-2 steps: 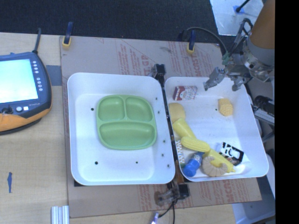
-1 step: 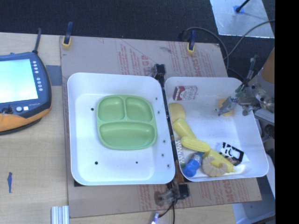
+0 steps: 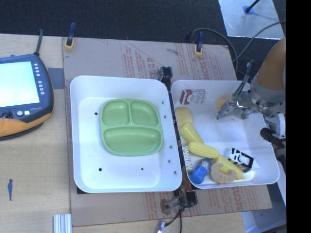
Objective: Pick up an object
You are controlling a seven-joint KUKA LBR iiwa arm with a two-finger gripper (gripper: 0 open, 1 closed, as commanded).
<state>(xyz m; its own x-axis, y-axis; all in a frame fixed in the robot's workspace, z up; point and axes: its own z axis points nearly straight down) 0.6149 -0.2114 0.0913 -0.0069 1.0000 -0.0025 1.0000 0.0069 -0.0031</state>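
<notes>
While hovering low over right bin back area, my gripper fingers spread, nothing between them. Small yellow piece just beside tips, camera-left. Bigger pile near front: corn cob, long axis diagonal, well apart toward camera-bottom-left. Yellow piece likely nearest target, judgement only. Green divided plate in left bin.

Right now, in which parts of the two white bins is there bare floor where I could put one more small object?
In the left white bin, bare floor rings the green divided plate, widest along the front. In the right white bin, the middle is bare, between the hand and the yellow corn cob. Its front-left corner is crowded: blue bottle, tan cookie.
</notes>
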